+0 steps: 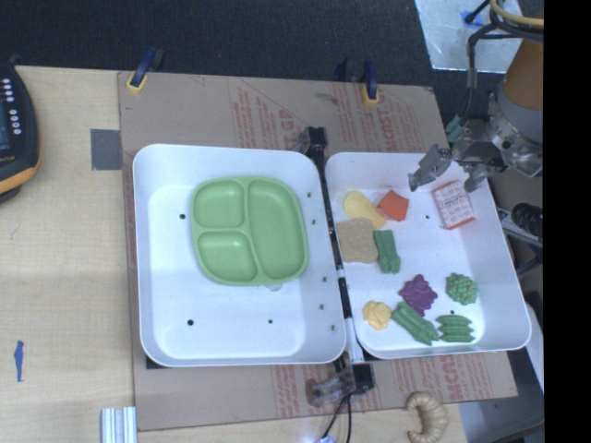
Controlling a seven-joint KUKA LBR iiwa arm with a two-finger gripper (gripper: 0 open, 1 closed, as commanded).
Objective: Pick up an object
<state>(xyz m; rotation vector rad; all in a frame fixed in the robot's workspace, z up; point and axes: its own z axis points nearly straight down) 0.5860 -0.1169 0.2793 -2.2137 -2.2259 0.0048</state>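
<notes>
Wooden surface (65,275) was seen carrying a cardboard sheet (277,118), held at the far edge by clamps, with two white bins side by side on it. Left bin (166,330) held a green divided plate (249,229). Right bin (503,275) held the toy food: a yellow piece (364,208), an orange-red block (394,205), a tan slab (356,241), a green pickle-like piece (386,252), a purple cluster (418,293), a green broccoli-like piece (462,289), a small yellow lump (377,315), two green pods (434,326), and a red-and-white card or packet (452,203) near the far right corner.

Gripper (453,167) was poised over the far right corner of the right bin, jaws spread apart with nothing between them. The packet lay just below and beside the jaws, so it was judged the likely target; whether a fingertip was already touching it could not be settled from this angle.

Notes for the step:
- Packet appeared flat and thin, so little purchase was expected. Jaws would need to be brought down nearly to the bin floor and closed across its narrow width.
- Jaw axis was best squared to the packet's short side before descent.
- Bin wall was close on the right; clearance for the outer finger needed checking.
- If the flat grasp was judged poor, the orange-red block nearby offered a taller, blockier shape, though the yellow piece sat right beside it.
- Lift was best kept slow and vertical, with the grip confirmed before any travel.
</notes>
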